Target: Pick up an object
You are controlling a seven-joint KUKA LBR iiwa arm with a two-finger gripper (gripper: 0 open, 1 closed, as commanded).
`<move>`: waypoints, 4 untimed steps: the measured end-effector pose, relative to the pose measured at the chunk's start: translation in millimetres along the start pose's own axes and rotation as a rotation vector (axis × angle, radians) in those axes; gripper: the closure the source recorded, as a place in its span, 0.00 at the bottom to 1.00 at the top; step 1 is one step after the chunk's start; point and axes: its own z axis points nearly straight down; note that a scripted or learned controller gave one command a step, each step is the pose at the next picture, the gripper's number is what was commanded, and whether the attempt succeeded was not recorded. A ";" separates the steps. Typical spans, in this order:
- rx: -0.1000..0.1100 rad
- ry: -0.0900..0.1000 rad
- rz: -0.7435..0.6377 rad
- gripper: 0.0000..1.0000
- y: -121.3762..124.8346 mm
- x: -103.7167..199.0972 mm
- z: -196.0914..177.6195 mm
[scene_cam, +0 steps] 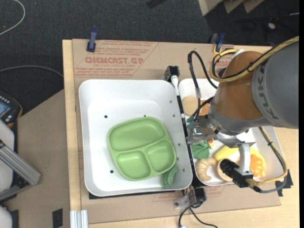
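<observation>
Grey arm [266, 89] over right bin [202, 180]; tool's state unclear; cardboard bench [118, 58]; dark carpet [71, 8].

Two bins sat side by side on the desk [118, 61]. The left bin [95, 99] filled the frame's centre and held a divided tray [141, 147] in its lower half, with a small leafy piece [169, 176] touching the tray's lower right corner. The right bin [190, 87] lay at centre right, holding several small items [209, 167] bunched at its lower end, beneath the arm [256, 89] reaching in from the right.
</observation>
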 end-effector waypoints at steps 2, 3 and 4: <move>-0.020 0.005 -0.002 1.00 1.3 76.3 -252.3; 0.011 -0.003 0.002 1.00 -1.1 82.8 -126.6; 0.006 -0.001 0.001 1.00 -0.9 92.3 -89.3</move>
